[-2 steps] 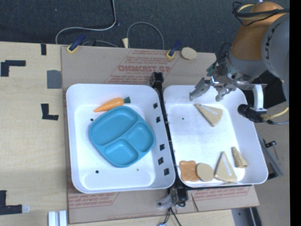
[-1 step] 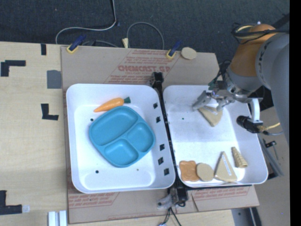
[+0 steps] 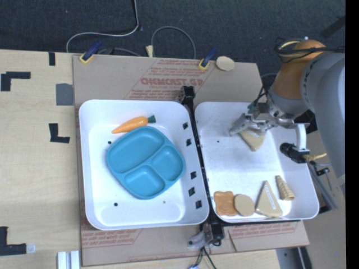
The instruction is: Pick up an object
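Reaching in from the right, the grey arm (image 3: 320, 88) with its orange band sets the gripper (image 3: 251, 125) low over the upper part of the right bin (image 3: 224, 167). Whether the fingers are spread or closed cannot be made out from this angle, so no grasp can be confirmed. Just below and slightly right of the fingertips lies a pale tan wedge (image 3: 253, 140), touching or nearly touching them; which of the two is unclear. Well below the fingers, along the bin's near edge, sit four more food pieces in a row: a brown toast slice (image 3: 224, 203), a round cracker (image 3: 244, 204) beside it, a pale triangular wedge (image 3: 269, 202), and a small cone-like piece (image 3: 285, 188) at the far right of that row. Far to the left of the fingers, in the left bin (image 3: 92, 167), a blue divided plate (image 3: 145, 162) lies flat, with an orange carrot (image 3: 132, 124) just above its upper rim. Above the fingers, beyond the bins, a small beige disc (image 3: 225, 64) rests on the cardboard (image 3: 162, 80).
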You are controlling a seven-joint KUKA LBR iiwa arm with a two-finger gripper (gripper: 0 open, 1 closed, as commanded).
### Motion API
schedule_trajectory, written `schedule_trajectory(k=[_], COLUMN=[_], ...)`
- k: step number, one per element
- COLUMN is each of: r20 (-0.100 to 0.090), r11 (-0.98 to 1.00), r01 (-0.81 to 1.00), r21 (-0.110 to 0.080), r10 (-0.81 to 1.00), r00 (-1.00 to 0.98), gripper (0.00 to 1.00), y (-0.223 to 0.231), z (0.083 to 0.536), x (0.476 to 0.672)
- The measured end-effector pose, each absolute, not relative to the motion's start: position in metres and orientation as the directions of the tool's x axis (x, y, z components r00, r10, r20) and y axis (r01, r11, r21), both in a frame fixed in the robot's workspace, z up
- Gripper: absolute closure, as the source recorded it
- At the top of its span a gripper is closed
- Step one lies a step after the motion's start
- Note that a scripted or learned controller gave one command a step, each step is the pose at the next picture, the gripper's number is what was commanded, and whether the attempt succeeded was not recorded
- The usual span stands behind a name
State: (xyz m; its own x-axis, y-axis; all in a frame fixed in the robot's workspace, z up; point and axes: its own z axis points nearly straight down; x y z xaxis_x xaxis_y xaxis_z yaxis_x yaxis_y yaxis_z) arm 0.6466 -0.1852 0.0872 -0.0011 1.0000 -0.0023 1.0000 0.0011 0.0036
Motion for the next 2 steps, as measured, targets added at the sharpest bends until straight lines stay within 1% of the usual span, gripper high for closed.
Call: schedule_trajectory(k=[1,2], r20=[-0.011,0.002], r11=[0.004,-0.003], r01=[1.000,1.000], r21=[0.020,0.010], r10=[1.000,1.000], r00=[-0.004,0.003], gripper=[1.00,1.00], y=[-0.186,-0.224], z=[0.104,0.090], x=[0.650,0.569])
